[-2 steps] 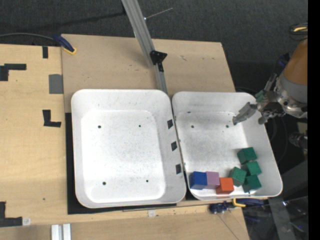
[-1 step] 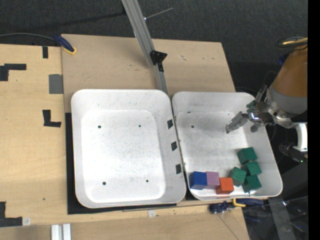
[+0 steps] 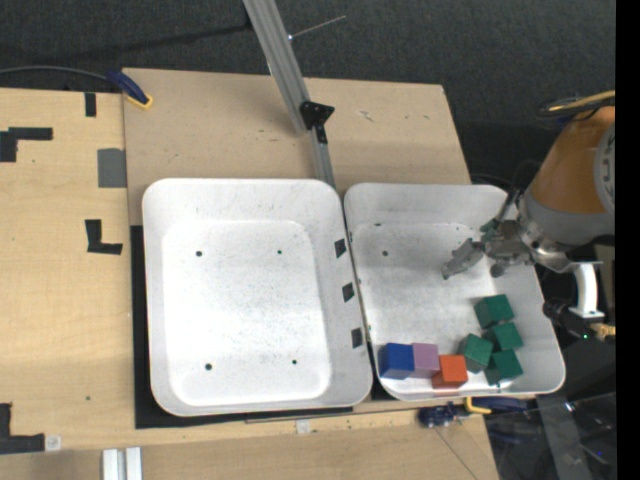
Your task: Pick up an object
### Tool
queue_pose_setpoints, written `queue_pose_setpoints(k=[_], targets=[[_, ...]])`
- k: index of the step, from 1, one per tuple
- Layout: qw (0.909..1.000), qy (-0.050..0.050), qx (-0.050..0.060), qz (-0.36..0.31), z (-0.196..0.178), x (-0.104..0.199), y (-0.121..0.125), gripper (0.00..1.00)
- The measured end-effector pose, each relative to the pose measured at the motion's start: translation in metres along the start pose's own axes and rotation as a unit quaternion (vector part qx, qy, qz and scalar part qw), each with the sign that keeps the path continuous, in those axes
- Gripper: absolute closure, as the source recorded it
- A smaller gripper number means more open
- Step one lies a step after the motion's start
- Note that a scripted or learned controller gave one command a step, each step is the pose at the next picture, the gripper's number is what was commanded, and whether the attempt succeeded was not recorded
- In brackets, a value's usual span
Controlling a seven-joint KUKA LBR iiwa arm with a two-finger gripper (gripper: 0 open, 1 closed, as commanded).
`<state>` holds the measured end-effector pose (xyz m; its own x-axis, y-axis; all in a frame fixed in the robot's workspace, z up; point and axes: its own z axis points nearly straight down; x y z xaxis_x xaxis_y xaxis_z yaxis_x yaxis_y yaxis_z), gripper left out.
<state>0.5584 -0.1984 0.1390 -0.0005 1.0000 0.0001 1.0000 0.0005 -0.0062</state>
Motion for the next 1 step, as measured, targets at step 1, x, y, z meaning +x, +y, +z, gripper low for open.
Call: queue_pose_setpoints(k=[1], targets=[[1.0,0.001,-0.002,-0.001,-0.0126,0.0013,0.0016,1.0]])
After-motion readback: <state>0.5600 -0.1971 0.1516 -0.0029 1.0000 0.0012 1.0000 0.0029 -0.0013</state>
